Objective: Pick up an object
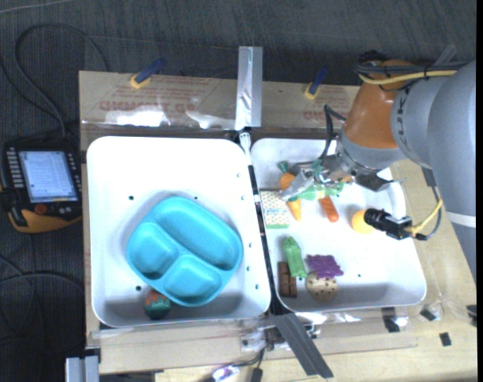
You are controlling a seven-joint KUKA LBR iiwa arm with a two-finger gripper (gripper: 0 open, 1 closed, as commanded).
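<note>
We are reaching the arm [432, 110] down from the right, gripper [309, 180] low in the right bin [384, 293]; its fingers' spread we cannot tell. An orange carrot [329, 208] is lying just beside them.

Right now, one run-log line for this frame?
phase: reaching | gripper: low in right bin, over toy pile | fingers: unclear | nearest: orange carrot | left bin: blue tray
</note>
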